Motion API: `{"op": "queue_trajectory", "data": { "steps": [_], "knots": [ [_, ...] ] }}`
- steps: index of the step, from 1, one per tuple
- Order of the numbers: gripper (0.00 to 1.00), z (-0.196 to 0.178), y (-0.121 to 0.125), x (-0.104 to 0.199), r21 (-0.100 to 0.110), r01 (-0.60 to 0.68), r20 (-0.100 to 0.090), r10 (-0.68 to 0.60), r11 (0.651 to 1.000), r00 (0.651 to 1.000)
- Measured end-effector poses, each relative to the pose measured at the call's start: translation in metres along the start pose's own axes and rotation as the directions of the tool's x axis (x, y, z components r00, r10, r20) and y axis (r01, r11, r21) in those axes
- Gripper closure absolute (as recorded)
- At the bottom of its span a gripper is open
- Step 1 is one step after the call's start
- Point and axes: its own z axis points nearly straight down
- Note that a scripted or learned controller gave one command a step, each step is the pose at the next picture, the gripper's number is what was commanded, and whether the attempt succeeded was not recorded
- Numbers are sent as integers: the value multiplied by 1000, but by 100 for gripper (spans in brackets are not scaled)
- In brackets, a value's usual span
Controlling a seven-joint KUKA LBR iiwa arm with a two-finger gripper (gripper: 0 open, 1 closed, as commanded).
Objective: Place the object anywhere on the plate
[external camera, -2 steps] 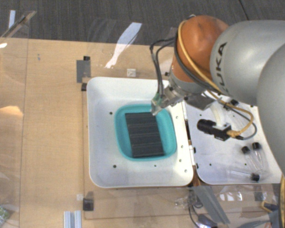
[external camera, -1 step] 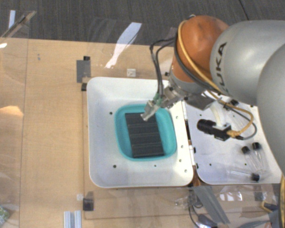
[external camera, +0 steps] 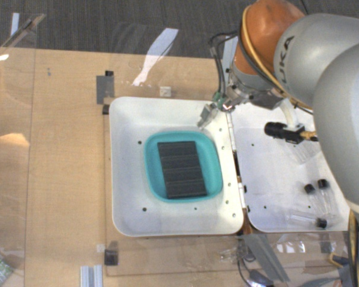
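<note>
A square teal plate [external camera: 151, 160] with rounded corners lies in the middle of the left white bin [external camera: 125, 202]. A dark grey ribbed rectangular block [external camera: 181, 169] rests flat on the plate, covering most of its middle. My gripper [external camera: 206, 116] hangs over the bin's far right corner, just beyond the plate's upper right corner. It is apart from the block, with nothing seen in it. It is too small and slanted in the camera view to read how it stands.
The right white bin [external camera: 269, 184] holds clear tube-like pieces with black caps near its right side [external camera: 318, 187] and front right corner [external camera: 319, 222]. The grey arm with its orange band [external camera: 269, 23] looms over the right bin's far side.
</note>
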Motion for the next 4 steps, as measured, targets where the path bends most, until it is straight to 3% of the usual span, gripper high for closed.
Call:
{"op": "queue_trajectory", "data": {
  "steps": [1,2,3,4],
  "knots": [
    [100,-12,3,1,-7,9,5,-8,1000,1000],
    [100,-1,-15,87,-3,-17,0,17,1000,1000],
    [100,0,20,101,-3,92,1,-92,996,996],
    [100,-2,37,52,-4,233,3,-233,973,973]
  ]
}}
